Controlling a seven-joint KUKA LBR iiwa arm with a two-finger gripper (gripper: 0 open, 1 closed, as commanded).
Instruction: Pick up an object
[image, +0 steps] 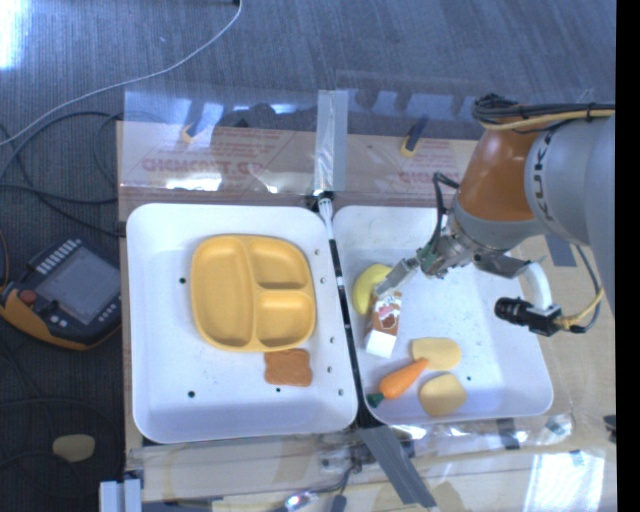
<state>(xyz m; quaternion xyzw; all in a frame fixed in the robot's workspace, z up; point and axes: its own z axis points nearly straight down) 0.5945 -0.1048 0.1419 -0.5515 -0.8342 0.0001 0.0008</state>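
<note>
The small brown-and-white plastic bottle (384, 322), just beside the round yellow lemon (368, 285), is judged light and slippery; it is best gripped mid-body. The state of the gripper (398, 276) cannot be told.

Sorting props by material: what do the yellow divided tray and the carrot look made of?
The yellow divided tray looks like moulded plastic: even colour, soft sheen, rounded compartment walls. The carrot seems to be toy plastic too, smooth and uniformly orange with a green tip, though rubber can't be ruled out.

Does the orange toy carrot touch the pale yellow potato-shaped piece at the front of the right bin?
Touching. The camera view shows the orange toy carrot with its thick end against the pale yellow potato-shaped piece, no gap between.
</note>
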